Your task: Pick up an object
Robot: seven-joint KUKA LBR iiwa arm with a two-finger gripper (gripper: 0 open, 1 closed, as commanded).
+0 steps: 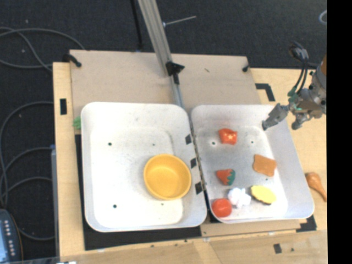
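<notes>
The right bin [286, 147] holds several small items: a red piece [227, 136] at the back, an orange wedge [264, 165], a red-and-green strawberry shape [225, 176], a white lump [238, 197], a yellow piece [263, 194] and a red ball [221, 207] at the front edge. My gripper [286, 120] hovers over the bin's far right corner, open, with its fingers spread and nothing between them. It stands to the right of the red piece and above the orange wedge.
A yellow bowl [167, 176] sits in the left bin [110, 142]. An orange item [315, 184] lies on the bench outside the right bin. A metal pole [159, 37] rises behind the bins. Cables trail on the floor at left.
</notes>
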